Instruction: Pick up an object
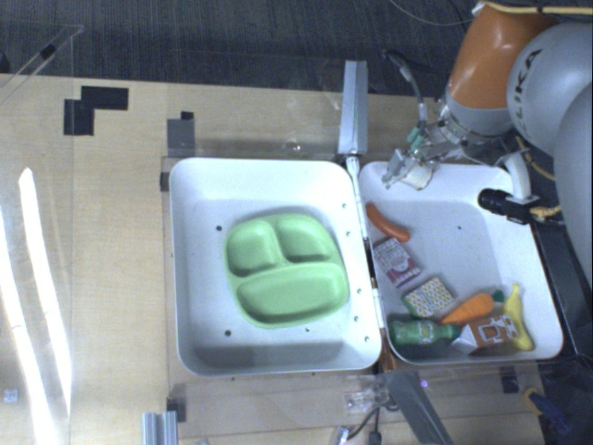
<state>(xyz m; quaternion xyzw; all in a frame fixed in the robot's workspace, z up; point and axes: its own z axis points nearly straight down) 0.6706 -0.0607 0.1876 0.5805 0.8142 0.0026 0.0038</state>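
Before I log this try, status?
Gripper over right bin's far corner, fingers unclear. Orange carrot, green bottle lying untouched. Nothing in the way.

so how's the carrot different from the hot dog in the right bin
The carrot is bright orange and tapers to a point; the hot dog is redder, with rounded ends. The carrot lies low in the right bin among other items; the hot dog lies higher up, by the left wall. Both are long and lie slanted.
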